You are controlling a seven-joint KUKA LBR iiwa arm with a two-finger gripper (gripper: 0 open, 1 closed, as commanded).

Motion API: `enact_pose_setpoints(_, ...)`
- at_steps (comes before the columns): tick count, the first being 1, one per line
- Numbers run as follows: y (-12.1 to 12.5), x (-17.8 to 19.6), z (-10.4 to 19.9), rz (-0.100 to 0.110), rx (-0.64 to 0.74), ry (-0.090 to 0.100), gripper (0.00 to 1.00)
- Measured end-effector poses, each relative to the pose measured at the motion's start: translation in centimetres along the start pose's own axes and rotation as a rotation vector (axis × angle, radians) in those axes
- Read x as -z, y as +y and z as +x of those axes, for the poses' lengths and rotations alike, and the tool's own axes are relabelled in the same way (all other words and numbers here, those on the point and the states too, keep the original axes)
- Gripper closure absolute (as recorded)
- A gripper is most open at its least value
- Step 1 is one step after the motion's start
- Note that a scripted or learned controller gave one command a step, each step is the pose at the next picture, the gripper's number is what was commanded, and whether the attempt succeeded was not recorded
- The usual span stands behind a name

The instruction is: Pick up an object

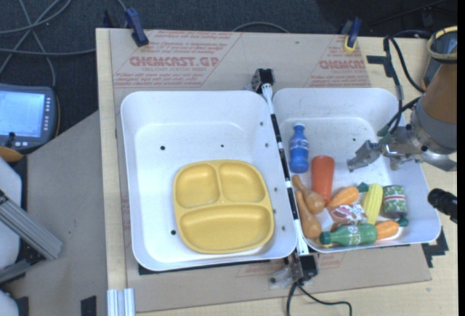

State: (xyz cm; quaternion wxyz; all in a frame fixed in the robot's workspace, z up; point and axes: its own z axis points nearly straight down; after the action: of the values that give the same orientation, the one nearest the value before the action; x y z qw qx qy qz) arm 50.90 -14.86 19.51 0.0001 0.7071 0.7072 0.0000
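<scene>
A: Report the position of the hand (365, 155).

B: The hand sits over the right bin (341, 100), toward its right side, above bare white floor. Whether it is released or clenched cannot be told; the metal parts at its tip are too small and blurred to read. Nothing is visible in it.

A: Locate the candidate objects.

B: All lie in the right bin. A blue bottle (298, 148) is near the divider between the bins. An orange cylinder (322, 174) lies just right of it. Nearer the camera is a tight cluster: a carrot (343, 196), a corn cob (373, 200), a small can (394, 200), a green bottle (352, 236) and a tan piece (309, 205) along the left wall. The left bin (145, 126) holds a yellow divided tray (221, 205).

A: State the failure risks.

B: Risk one: a descent from the present position would likely close on bare floor, since no object lies directly beneath the hand. Risk two: in the near cluster the items touch or overlap, so one side of the hand may land on a neighbour, and the target may be pushed aside or two items pinched. Risk three: rounded items such as the cylinder and bottles may roll or slip out under an off-centre grip.

A: Lowest-risk target?

B: In my judgement, the orange cylinder or the blue bottle; both have more free space around them.
</scene>
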Motion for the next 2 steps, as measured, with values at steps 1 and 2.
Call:
enact_pose_setpoints(1, 1.4, -11.7, 4.2, 0.006, 0.004, 0.003, 0.0)
enact_pose_setpoints(2, 1.7, -11.0, -0.5, -0.002, -0.003, -0.002, 0.0)
